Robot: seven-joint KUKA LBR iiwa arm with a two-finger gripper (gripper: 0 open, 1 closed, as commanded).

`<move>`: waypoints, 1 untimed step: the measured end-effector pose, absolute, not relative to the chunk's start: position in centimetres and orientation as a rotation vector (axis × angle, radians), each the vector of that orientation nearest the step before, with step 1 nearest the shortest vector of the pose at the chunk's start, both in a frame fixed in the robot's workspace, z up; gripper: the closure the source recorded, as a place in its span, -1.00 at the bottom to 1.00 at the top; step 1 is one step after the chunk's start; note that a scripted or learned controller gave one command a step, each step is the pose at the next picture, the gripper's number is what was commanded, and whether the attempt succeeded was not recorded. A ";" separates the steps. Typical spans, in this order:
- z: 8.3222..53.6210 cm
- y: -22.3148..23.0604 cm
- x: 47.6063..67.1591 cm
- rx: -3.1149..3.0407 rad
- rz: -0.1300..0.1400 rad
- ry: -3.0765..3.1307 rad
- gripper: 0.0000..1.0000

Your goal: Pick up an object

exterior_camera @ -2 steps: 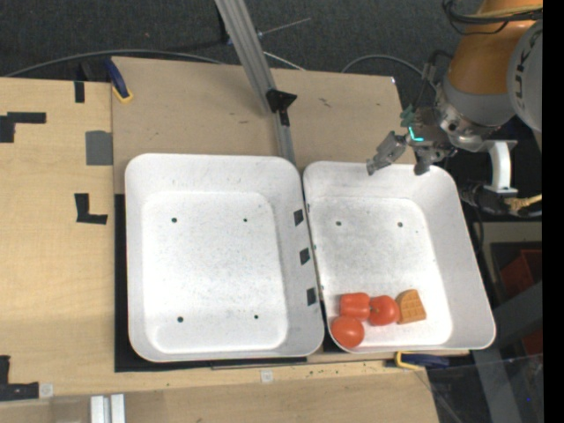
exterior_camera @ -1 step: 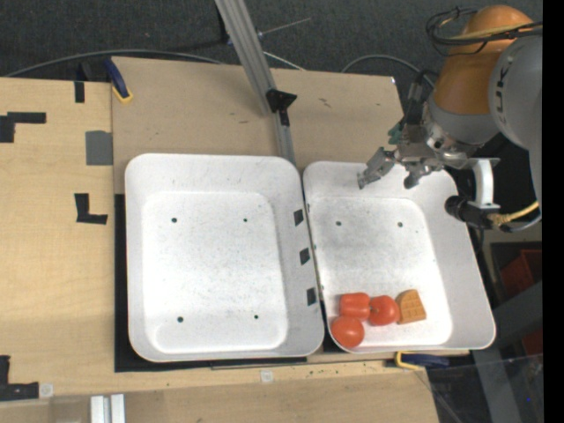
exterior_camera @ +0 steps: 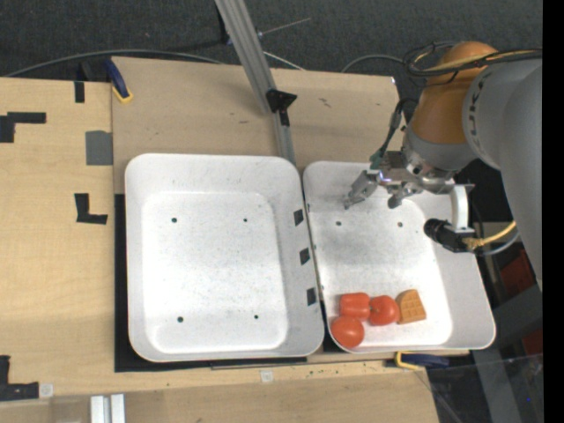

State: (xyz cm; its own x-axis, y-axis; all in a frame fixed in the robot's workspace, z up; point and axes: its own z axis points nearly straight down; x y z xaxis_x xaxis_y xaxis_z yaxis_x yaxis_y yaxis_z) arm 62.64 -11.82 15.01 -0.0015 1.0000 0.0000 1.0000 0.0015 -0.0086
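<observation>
My gripper hangs over the far part of the right bin, its two fingers spread apart with nothing between them. At the near edge of that bin lie three red tomato-like pieces in a cluster, and right beside them an orange waffle-patterned block. The gripper stands well away from these objects, toward the bin's far side.
The left bin sits next to the right one. A grey metal pole slants down to the bins' far edge. A black cable fitting sticks out from the wrist over the right bin.
</observation>
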 end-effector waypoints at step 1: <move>9.1 -11.7 63.4 -2.215 0.009 -2.220 -1.00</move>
State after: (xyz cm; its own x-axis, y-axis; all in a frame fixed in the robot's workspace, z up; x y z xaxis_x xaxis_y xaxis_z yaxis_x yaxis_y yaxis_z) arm 63.37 -11.73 9.11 -0.0023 1.0000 -0.0002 1.0000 0.0023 -0.0080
